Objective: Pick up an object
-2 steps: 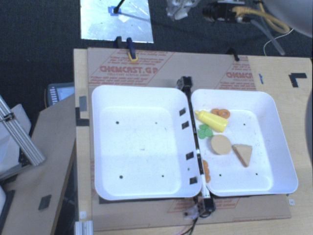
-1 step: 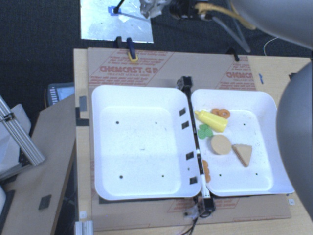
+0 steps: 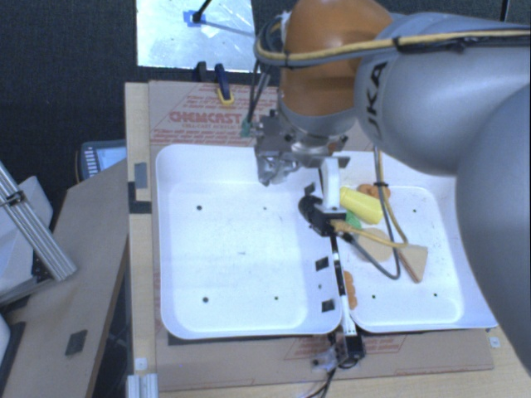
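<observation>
Nearest to us, the counter (image 3: 99, 322) carries a sheet of brown cardboard (image 3: 249, 363) on which both bins stand. A small tangle of dark cable (image 3: 338, 356) sits at its near edge, below the seam between the bins.

The left bin (image 3: 178, 305) is a white tray; on its floor we see only a few small dark dots. The right bin (image 3: 444, 305) holds every loose thing we can pick out. Closest is a small orange piece (image 3: 350, 288), lying just beside the wall shared with the left bin. Behind it lies a wooden spatula (image 3: 404, 255), its broad blade pointing towards the near right and its thin handle running back to the left. Beyond the handle a yellow piece (image 3: 362, 204) lies on its side, with a small green piece (image 3: 354, 220) touching its near side.

The grey arm (image 3: 448, 98) reaches in from the right, its orange band (image 3: 332, 31) above the wrist. The jaws hang over the far right corner of the left bin, close to the shared wall and apart from the yellow piece. We cannot tell whether they are spread or pressed together, and we see nothing between them.

Farther back, the cardboard shows red printing. A blue and yellow clamp (image 3: 222, 88) grips its far edge, and a shiny sheet (image 3: 195, 23) lies beyond that.
</observation>
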{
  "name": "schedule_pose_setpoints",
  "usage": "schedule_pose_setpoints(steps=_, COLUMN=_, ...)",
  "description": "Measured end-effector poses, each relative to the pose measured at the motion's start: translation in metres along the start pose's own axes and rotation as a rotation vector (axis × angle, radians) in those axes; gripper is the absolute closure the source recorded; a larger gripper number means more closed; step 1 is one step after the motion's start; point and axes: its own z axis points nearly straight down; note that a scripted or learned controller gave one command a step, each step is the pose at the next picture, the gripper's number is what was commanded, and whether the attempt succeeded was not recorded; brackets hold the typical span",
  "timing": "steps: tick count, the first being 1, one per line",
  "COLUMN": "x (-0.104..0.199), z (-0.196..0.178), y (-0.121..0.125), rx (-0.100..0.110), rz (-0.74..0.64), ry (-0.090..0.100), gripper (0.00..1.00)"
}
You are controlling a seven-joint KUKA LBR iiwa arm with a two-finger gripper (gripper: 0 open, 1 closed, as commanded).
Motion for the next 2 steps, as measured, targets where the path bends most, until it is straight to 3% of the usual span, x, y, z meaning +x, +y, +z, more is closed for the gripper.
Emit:
schedule_pose_setpoints(steps=1, x=0.033, z=-0.038, y=-0.087, rx=-0.016, rz=-0.012, ry=0.008, gripper=1.00)
schedule_pose_setpoints(steps=2, x=0.063, z=-0.145, y=-0.071, rx=-0.031, rz=-0.010, ry=0.012, gripper=1.00)
